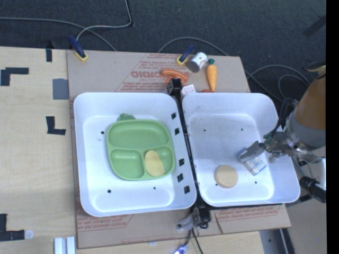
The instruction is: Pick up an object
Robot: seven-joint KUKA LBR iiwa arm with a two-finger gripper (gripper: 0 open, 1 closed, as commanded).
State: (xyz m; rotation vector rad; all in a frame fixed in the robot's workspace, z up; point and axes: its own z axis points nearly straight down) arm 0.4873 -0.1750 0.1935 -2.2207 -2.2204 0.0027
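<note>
Arm: reaching in from the right, low over the right bin (265, 107)
Gripper (253, 160): just right of the round cookie (226, 176)
Jaws: can't tell

A round, flat, tan disc (226, 175) lies in the right bin (222, 120), on its floor toward the near edge. A pale yellow oblong piece (154, 163) lies flat in the lower right compartment of the green divided plate (135, 136) in the left bin (90, 142).
</note>
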